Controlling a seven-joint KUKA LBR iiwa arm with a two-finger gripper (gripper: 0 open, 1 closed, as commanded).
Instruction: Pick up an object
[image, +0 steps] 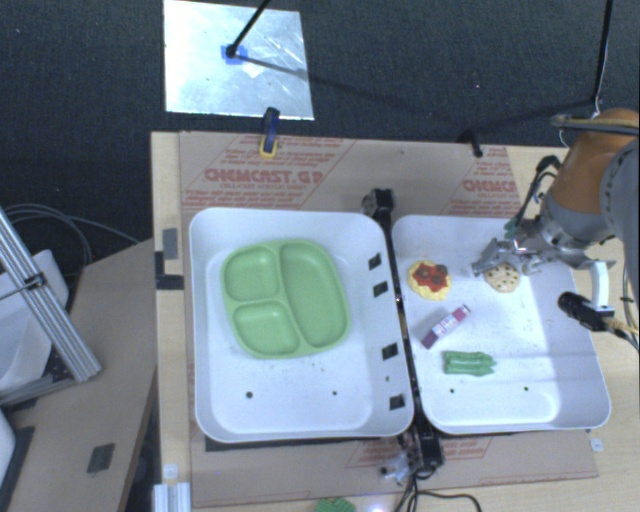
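Jaws of the gripper (497, 262) sit low over a cookie (503, 279) in the right bin (575, 400), but I cannot tell how they stand. Nothing looks lifted yet, so the pick seems still to be done. Near the cookie lie a small pizza (430, 279), a purple marker (445, 326) and a green toy (468, 363). A green divided tray (284, 299) fills the left bin (290, 405). Red print on the board (330, 160) behind reads "CHEMCAST GP".
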